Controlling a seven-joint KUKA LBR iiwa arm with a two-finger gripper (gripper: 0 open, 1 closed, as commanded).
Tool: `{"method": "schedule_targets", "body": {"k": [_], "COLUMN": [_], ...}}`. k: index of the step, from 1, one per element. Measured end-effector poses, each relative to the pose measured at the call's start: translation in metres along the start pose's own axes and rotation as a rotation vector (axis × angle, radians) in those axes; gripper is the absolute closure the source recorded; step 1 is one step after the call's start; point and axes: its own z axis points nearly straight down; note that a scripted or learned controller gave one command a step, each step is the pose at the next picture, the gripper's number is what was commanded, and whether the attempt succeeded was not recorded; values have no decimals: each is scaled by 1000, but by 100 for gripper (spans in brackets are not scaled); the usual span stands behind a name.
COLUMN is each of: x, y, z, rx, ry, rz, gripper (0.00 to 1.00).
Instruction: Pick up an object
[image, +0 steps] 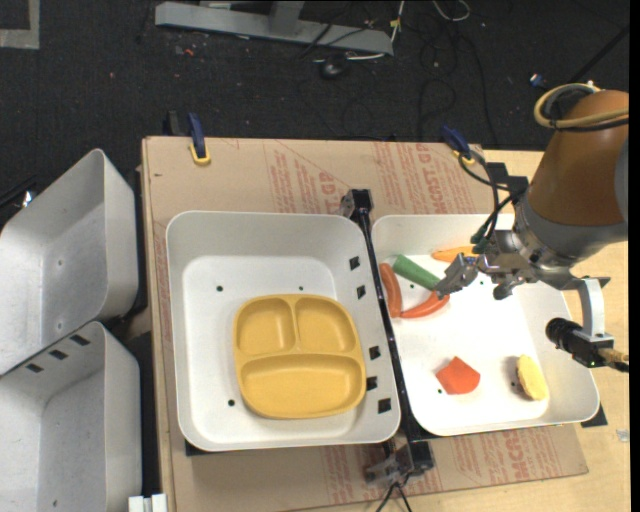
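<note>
The right bin (500, 415) holds several toy foods. A green piece (415, 270) and an orange carrot-like piece (452, 253) lie near its far left. A curved red piece (425, 308) and a thin red-orange strip (389, 288) sit by the left wall. An orange wedge (458, 376) and a yellow piece (530, 378) rest nearer the front. My gripper (478, 283) hangs over the bin's far middle, just right of the red and green pieces. It is open, with nothing visible between its fingers.
The left bin (200, 300) carries a yellow divided tray (298, 355). A black divider (375, 300) runs between the bins. Two spare white bins (60, 300) stand off the bench at the left. A black fitting (575, 340) sticks out over the right bin's right edge.
</note>
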Motion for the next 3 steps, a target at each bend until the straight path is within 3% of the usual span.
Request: {"method": "schedule_targets", "body": {"k": [3], "x": [1], "y": [0], "z": [142], "rx": [4], "ry": [0], "rz": [3], "gripper": [0]}}
